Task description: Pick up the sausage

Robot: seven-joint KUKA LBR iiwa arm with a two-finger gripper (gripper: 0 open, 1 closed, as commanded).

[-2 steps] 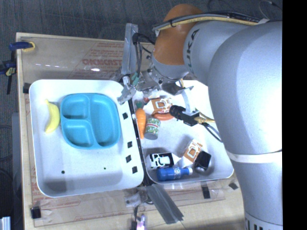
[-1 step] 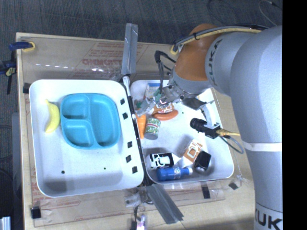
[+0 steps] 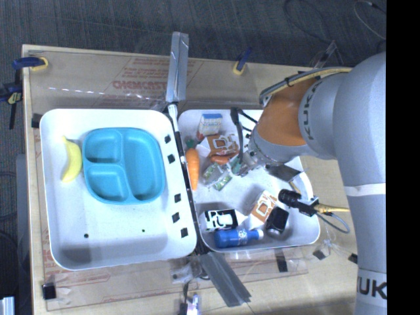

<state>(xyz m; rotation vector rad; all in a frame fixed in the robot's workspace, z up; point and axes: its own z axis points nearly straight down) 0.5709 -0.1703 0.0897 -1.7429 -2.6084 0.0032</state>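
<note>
Where the arm [image 3: 308, 117] looms, pincer [image 3: 241, 166] tips hidden.

Hand [image 3: 241, 166] perhaps over sausage [image 3: 223, 155]

bench [image 3: 98, 77], two white bins [image 3: 65, 241] side by side

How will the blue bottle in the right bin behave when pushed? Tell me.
Lying on its side, the blue bottle would probably roll. The near wall of the right bin, just beside it, may stop that. Its smooth round body looks slippery.
</note>
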